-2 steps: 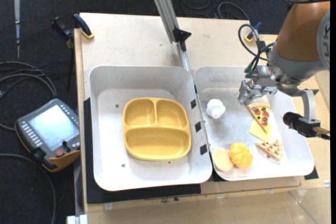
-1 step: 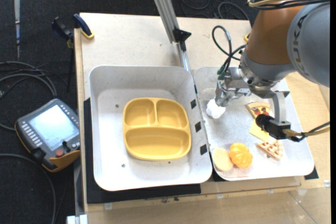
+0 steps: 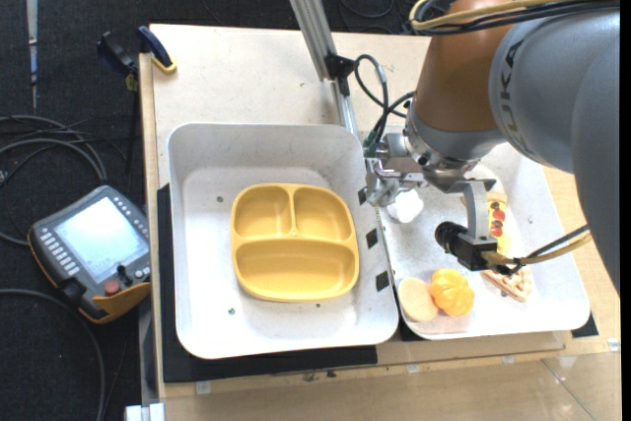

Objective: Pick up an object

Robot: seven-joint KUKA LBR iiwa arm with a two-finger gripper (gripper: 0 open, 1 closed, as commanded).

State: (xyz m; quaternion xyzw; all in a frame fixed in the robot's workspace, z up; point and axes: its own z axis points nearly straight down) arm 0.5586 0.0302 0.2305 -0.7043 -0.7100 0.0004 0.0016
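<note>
My gripper [image 3: 422, 199] hangs below the grey and orange wrist, over the left part of the right bin [image 3: 552, 311]. A small white object [image 3: 404, 205] lies right under it, close to the wall between the bins. Nearer the front of this bin sit an orange-yellow lump [image 3: 452, 291] and a pale round piece [image 3: 417, 301]. A red and yellow item [image 3: 496, 217] and a tan wooden piece [image 3: 513, 283] lie to the right. The arm hides much of the right bin.
The left bin [image 3: 197, 212] holds a yellow divided plate [image 3: 294, 242] in its middle. A slanted metal pole [image 3: 311, 5] rises behind the bins. A handheld pendant [image 3: 89, 251] lies on the floor to the left.
</note>
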